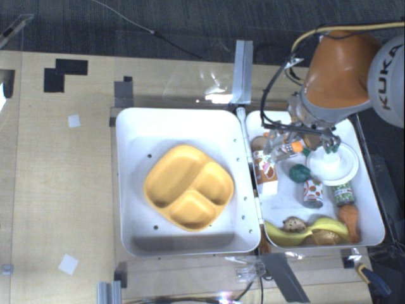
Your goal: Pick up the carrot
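The carrot (348, 220) is an orange, stubby piece lying at the near right corner of the right bin (373, 230), with its greenish top end pointing toward the back. My gripper (290, 144) hangs low over the back left part of that bin, under the orange wrist band (338, 68). It is well away from the carrot, up and to the left of it. A small orange bit (295, 148) shows right beside the gripper, and I cannot tell what it is.
The right bin also holds a white round lid-like object (334, 163), a teal lump (300, 172), a small can (312, 193), a red-and-white carton (266, 173), a banana (310, 230) and a brown cookie (293, 224). A yellow divided plate (188, 185) lies in the left bin (133, 233).
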Robot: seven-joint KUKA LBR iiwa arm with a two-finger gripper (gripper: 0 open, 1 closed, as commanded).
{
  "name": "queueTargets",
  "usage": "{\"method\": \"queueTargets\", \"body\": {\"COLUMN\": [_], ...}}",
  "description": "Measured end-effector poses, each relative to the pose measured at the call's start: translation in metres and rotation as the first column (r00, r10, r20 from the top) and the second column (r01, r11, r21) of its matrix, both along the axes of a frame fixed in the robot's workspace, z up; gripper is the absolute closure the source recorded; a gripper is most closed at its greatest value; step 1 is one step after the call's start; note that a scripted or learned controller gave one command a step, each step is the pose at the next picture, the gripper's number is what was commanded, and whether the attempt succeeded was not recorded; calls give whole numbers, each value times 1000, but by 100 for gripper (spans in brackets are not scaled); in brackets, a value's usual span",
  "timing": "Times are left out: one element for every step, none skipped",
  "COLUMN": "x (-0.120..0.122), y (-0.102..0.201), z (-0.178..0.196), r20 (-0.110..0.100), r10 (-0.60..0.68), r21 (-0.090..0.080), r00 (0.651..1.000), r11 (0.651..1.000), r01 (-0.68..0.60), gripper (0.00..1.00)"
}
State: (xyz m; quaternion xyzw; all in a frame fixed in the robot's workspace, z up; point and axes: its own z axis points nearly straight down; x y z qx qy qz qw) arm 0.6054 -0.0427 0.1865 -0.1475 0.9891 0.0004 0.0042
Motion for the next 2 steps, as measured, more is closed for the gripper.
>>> {"method": "queueTargets", "body": {"x": [-64,-3], "y": [-15,-57], "z": [0,7], "r20": [0,3], "r10": [-101,40], "r21": [-1,-3], "r00": [995,999], "r11": [995,999], "r01": [101,-40], "gripper": [100,100]}}
